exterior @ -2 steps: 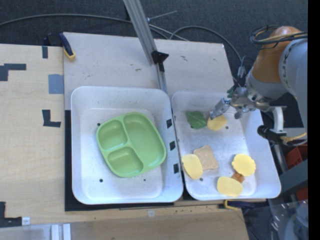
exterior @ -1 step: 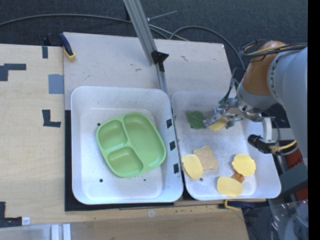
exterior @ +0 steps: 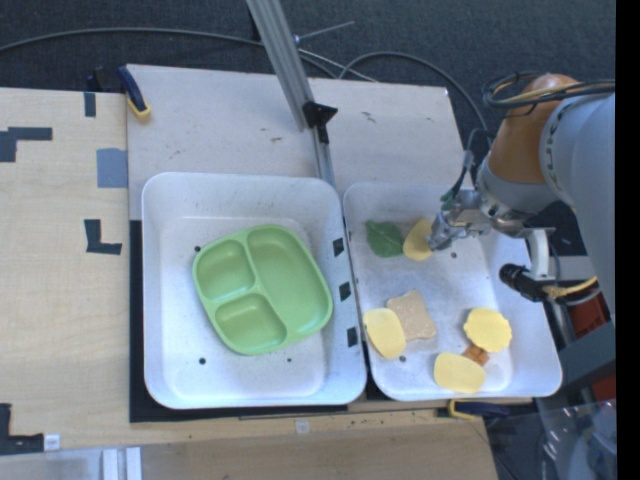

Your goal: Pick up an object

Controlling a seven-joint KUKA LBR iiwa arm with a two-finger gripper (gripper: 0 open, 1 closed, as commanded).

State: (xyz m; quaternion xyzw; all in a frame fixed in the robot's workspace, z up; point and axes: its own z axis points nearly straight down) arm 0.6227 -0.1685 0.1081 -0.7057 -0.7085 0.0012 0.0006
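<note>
Camera view: pincer low over yellow piece in right bin, finger state indeterminate; straddle piece squarely, clear of green leaf, before closing.

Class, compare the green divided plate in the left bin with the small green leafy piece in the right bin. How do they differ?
The green divided plate is light green, far larger, with three compartments; the green leafy piece is darker, small and undivided. The plate sits alone in the left bin; the leafy piece lies beside a yellow piece near the gripper. Both are green and lie flat.
</note>
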